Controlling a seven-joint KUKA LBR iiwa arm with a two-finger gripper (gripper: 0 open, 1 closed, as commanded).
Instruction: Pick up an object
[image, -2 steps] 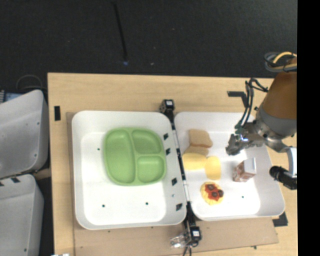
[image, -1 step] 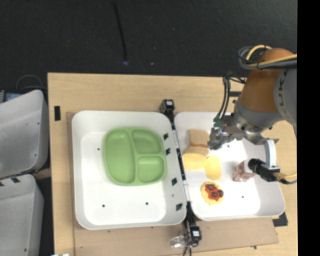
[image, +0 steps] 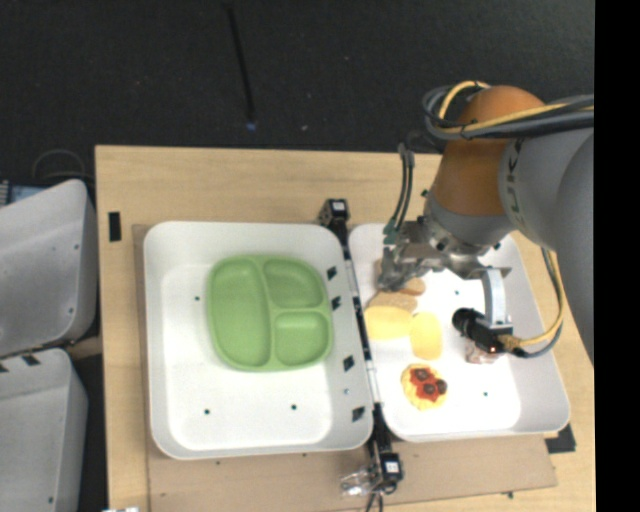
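Note:
My gripper (image: 399, 272) hangs low over the upper left part of the right bin (image: 535, 400), just above a small tan piece (image: 402, 299). Directly below that piece lies a pale yellow rounded piece (image: 387, 322), and a yellow block (image: 426, 335) sits beside it on the right. A small round toy pizza (image: 424, 386) with red and dark toppings lies nearer the front of the bin. The gripper's tip is dark and seen from above, so what lies between it and the tan piece is hidden.
The left bin (image: 180, 410) holds a green divided plate (image: 268, 312). The arm's orange wrist (image: 480, 160) and a white bracket (image: 493, 296) with a black fitting (image: 470, 324) and cables hang over the right bin's upper right. Clips line the wall between the bins.

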